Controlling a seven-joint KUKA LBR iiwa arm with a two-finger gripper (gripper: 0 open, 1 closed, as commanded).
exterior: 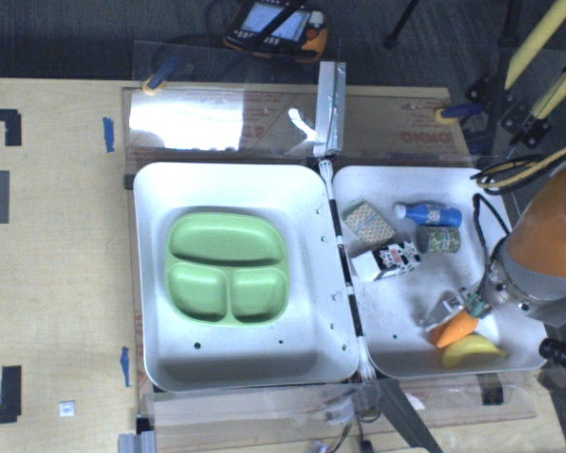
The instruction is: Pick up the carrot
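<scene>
The carrot (456, 329) is orange with a small green top and lies in the right bin (396, 343) near its front right corner. It is tilted, its green end pointing up and to the right. My gripper (450, 307) is low over the bin, right at the carrot's upper edge, and looks to be touching or almost touching it. The arm's grey wrist and orange band (550, 234) hang over the bin's right side and hide that part of the bin.
A yellow banana-like item (474, 350) lies against the carrot's lower side. Further back are a blue bottle (429, 215), a green can (441, 242), a patterned box (369, 222) and a black-and-white item (396, 258). A green divided tray (228, 264) sits in the left bin (156, 281).
</scene>
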